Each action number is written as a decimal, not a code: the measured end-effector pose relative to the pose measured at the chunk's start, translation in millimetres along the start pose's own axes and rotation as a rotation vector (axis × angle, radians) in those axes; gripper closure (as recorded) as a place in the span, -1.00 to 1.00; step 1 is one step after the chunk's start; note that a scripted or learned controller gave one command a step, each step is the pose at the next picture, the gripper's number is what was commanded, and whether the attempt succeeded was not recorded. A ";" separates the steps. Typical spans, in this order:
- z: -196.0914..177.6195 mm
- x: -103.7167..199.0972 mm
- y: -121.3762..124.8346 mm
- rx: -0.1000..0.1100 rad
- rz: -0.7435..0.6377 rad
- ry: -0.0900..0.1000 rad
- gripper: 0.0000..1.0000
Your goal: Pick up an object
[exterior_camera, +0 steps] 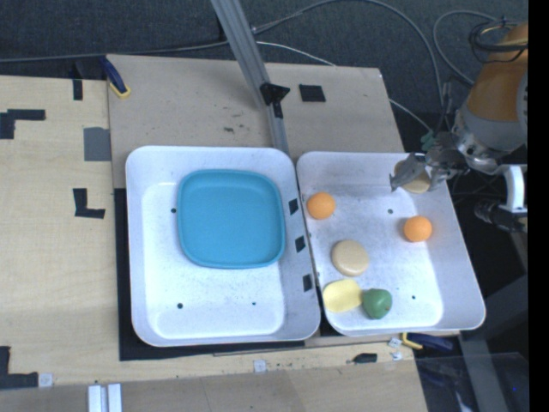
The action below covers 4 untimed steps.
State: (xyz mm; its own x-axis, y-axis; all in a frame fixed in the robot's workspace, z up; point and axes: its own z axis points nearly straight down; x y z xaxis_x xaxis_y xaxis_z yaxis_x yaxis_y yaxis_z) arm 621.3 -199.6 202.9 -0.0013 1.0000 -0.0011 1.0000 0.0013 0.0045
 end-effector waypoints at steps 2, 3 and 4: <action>-15.9 54.7 -3.4 0.005 -0.003 0.002 1.00; -14.8 115.6 -0.6 0.005 -0.004 0.003 1.00; -16.5 164.1 3.5 0.005 -0.003 0.002 1.00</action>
State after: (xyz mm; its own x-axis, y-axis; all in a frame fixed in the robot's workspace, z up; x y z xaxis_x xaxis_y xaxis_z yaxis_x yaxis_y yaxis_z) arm 624.5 -35.5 219.3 -0.0047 1.0000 0.0012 1.0000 0.0047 -0.0008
